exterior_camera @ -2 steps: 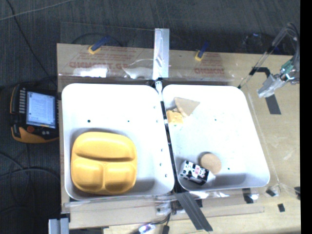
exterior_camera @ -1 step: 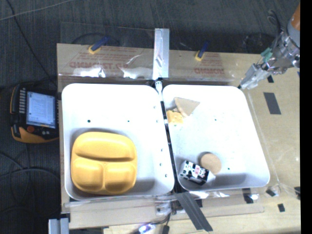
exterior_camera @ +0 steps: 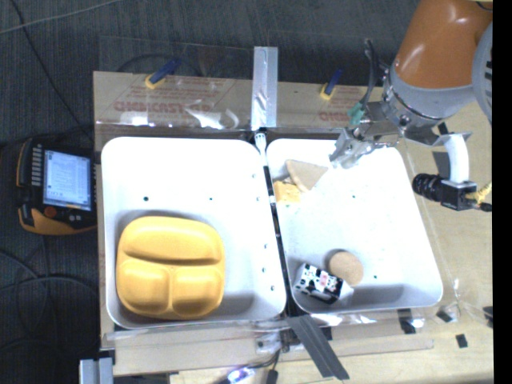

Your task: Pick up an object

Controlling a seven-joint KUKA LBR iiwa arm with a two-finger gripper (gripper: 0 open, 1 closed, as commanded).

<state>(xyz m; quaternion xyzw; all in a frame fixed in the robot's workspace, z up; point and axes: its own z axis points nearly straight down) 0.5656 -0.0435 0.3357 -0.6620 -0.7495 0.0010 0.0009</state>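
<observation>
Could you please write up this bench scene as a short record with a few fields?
left bin: holds one large yellow bread-shaped object
right bin: holds a tan wedge at the far left corner, a round brown disc and a small patterned black-and-white item near the front
gripper: over the right bin's far edge, beside the tan wedge
held object: none seen
outside the bins: handheld screen unit left of the left bin
</observation>
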